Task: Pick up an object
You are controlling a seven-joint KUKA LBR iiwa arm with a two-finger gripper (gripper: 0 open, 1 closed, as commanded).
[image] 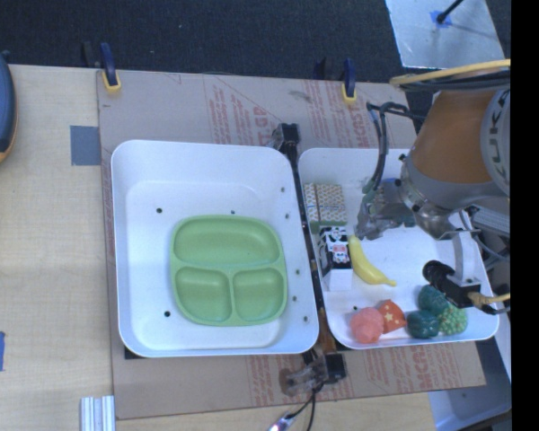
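Bench: pale wood [45, 241] under a brown cardboard sheet [207, 106], with 2 white bins side by side.
Left bin [119, 241]: centre of the frame, holds 1 green divided plate [226, 269].
Right bin [400, 257]: right of centre, holds the loose toys.
Gripper [373, 221]: hangs over the right bin's upper middle, just above the banana; whether the claw is wide or narrow cannot be told from this angle, and nothing is seen in it.
Banana [370, 266]: yellow, lying flat and slanted on the bin floor, beside a white block [339, 279] and a black-and-white toy [337, 243].
Other toys: patterned box [325, 202] at the bin's left wall; pink fruit [366, 325] and green pieces [440, 317] along the lower edge.
Handling: likely a light, stiff, smooth plastic toy that could slip or roll.
Hold: probably best across its thick middle, clear of the block.
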